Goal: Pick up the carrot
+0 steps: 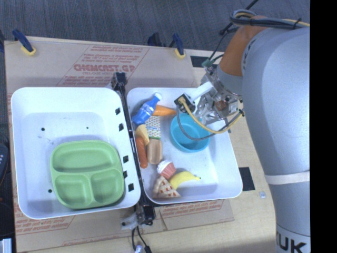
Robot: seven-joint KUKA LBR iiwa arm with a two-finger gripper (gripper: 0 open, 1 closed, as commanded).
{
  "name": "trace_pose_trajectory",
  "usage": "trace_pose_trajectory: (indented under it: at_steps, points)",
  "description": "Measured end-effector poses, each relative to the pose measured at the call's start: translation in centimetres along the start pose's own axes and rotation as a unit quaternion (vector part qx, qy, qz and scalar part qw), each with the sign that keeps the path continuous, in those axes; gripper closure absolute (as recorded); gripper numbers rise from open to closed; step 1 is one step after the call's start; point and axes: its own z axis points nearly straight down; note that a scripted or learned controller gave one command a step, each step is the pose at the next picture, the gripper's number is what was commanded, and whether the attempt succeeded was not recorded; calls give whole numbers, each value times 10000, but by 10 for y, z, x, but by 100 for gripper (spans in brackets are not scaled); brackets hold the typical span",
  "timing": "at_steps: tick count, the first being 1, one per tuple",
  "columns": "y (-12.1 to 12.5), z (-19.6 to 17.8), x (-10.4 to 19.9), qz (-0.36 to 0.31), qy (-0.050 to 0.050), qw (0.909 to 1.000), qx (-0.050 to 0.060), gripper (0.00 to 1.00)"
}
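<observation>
The carrot (pixel 165 110) is a short orange piece lying in the right bin (pixel 224 157), near its back wall, just right of a blue bottle (pixel 147 109). My gripper (pixel 211 111) hangs over the far right rim of a blue bowl (pixel 188 133), about a hand's width to the right of the carrot and apart from it. Nothing shows held in it. The grey arm with its orange band covers the bin's right side.
In the right bin, a waffle-like piece (pixel 153 125), a hot dog bun (pixel 154 151), a long orange stick (pixel 142 151), a cupcake (pixel 166 168), a banana (pixel 184 178) and a pizza slice (pixel 165 190) lie left of and in front of the bowl. The left bin (pixel 31 115) holds a green divided plate (pixel 87 174).
</observation>
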Motion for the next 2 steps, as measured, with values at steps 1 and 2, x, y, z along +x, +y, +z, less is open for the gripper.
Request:
trace_pose_trajectory:
  at_steps: [1, 2]
  points:
    - [39, -214, -44, -2451, 66, 9694, -110, 100]
    - [-7, -99, -40, -1434, 19, 9897, -13, 100]
